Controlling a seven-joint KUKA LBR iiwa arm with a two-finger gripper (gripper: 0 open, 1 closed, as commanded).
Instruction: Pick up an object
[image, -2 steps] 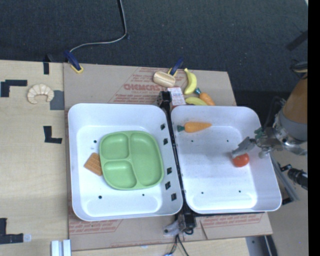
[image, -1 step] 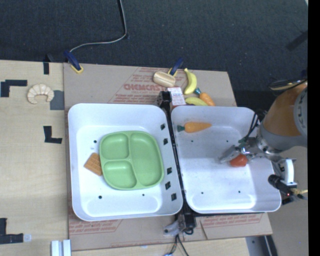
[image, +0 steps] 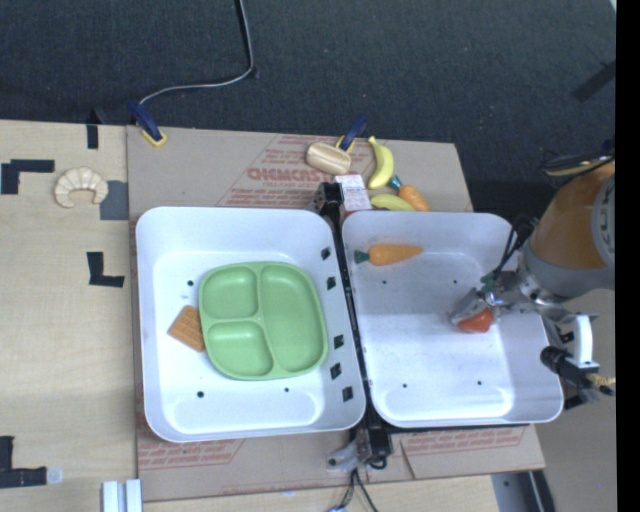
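Dark blue carpet lies behind a light wooden tabletop (image: 60, 330) on which a sheet of brown cardboard (image: 240, 170) carries two shallow white bins side by side. On the left, the left bin (image: 165, 400) holds a green divided plate (image: 264, 320) with three compartments, and an orange cracker-like wedge (image: 187, 327) pokes out from under the plate's left edge. On the right, the right bin (image: 440, 395) holds a toy carrot (image: 393, 254) lying on its side near the far wall, its green tip pointing left.

Reaching in from the right, the grey arm (image: 575, 235) with its orange band leans over the right bin's right side. Its gripper (image: 478, 312) is low over the bin floor with a small red object (image: 477, 321), perhaps a toy tomato or pepper, at its tip; whether the jaws are apart or clamped on it I cannot tell, as the wrist and the red object mask them.

Beyond the bins on the cardboard sit a toy bread roll (image: 328, 157), a yellow banana (image: 381, 163), a small white box (image: 352, 190) and another orange piece (image: 411, 197), clustered near the seam between the bins. A toy croissant (image: 81, 186) rests on the tabletop at far left, well apart from everything else. A thin white cable (image: 240, 50) trails across the carpet
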